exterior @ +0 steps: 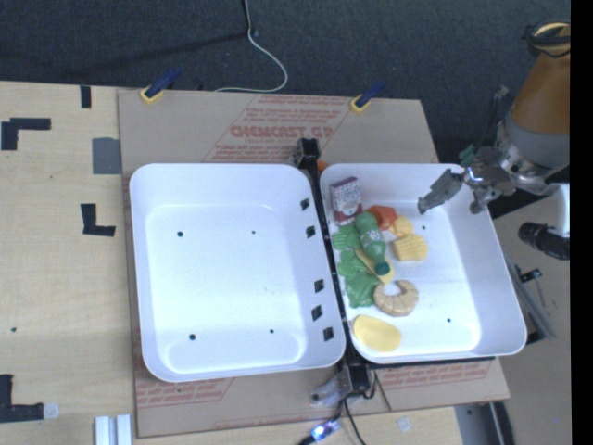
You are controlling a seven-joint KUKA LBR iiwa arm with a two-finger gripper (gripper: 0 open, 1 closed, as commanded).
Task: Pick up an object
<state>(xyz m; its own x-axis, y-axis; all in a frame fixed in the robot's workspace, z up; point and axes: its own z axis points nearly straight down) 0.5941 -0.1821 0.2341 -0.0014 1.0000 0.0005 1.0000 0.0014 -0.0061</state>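
The pincer (454,191) hangs over the upper right part of the right bin (482,276), its two grey fingers (435,196) spread apart with nothing between them. Behind it the arm (542,109) comes in from the right, orange band above the grey wrist.

The toys lie in a cluster along the left side of the right bin, apart from the pincer. Nearest it is a small orange-red piece (384,216), with a yellow corn (410,247) just below. At the top of the cluster stands a red and white carton (346,197). A green bottle (372,239) lies across leafy greens (354,269) against the bin's left wall. Below them sits a tan ring-shaped pastry (397,297), and nearest the front edge a yellow lemon-like piece (377,333).

The left bin (227,267) touches the right one along a black clip strip (320,258). Both bins rest on a cardboard sheet (269,128) on the wooden tabletop (56,248).
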